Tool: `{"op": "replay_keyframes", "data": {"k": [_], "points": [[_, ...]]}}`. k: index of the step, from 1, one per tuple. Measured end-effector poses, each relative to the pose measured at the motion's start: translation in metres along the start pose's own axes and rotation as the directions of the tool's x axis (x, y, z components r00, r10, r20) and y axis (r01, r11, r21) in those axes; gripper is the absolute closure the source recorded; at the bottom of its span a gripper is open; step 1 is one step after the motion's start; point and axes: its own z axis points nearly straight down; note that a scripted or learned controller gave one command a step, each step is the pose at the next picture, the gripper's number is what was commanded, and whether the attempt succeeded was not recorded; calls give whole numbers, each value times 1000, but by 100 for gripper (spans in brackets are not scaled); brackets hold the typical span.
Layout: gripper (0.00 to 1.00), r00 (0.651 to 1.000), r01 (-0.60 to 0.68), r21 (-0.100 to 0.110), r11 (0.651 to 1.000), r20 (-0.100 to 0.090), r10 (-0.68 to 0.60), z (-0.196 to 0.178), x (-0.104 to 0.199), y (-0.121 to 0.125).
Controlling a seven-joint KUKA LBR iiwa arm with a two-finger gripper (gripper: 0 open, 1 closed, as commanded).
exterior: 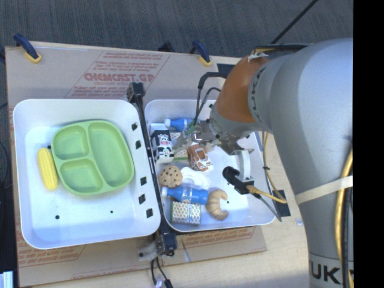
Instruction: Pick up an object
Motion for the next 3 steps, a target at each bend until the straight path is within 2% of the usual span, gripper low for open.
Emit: {"op": "replay_keyframes", "data": {"k": [3], "points": [[0, 1000, 0, -6, 1000, 0, 0, 0, 1, -4]]}}
